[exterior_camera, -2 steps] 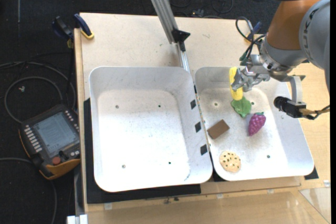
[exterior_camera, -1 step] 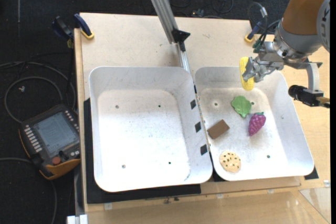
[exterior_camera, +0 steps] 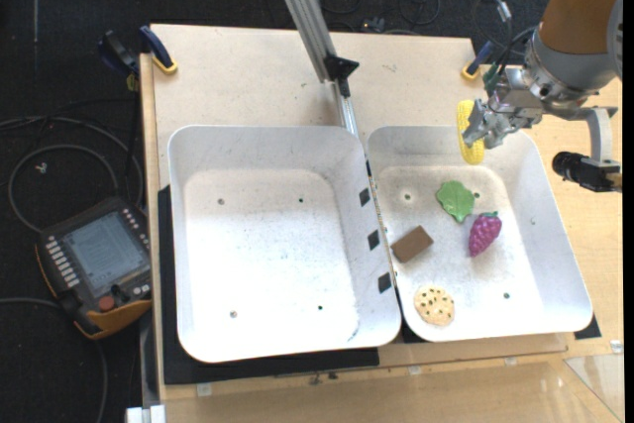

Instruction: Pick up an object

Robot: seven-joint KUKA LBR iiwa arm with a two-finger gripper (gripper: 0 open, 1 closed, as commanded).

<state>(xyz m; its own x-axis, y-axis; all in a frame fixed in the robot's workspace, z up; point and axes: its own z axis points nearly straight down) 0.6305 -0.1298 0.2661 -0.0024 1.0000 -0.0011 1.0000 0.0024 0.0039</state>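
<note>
My gripper [exterior_camera: 482, 130] hangs over the far edge of the right bin [exterior_camera: 555, 243], shut on a yellow corn cob [exterior_camera: 470, 132]. The cob stands upright in the fingers, its upper and lower ends showing to the left of them. Inside the right bin lie a green leafy piece [exterior_camera: 457, 200], a purple bunch of grapes [exterior_camera: 484, 233], a brown block [exterior_camera: 412, 244] and a round speckled cookie [exterior_camera: 434, 305].
The left bin [exterior_camera: 198, 213] sits beside the right one, the two rims meeting in the middle. A slanted metal rail [exterior_camera: 302, 0] runs from the top down to that junction. Blue-and-yellow clamps [exterior_camera: 154, 50] grip the bench's far corners.
</note>
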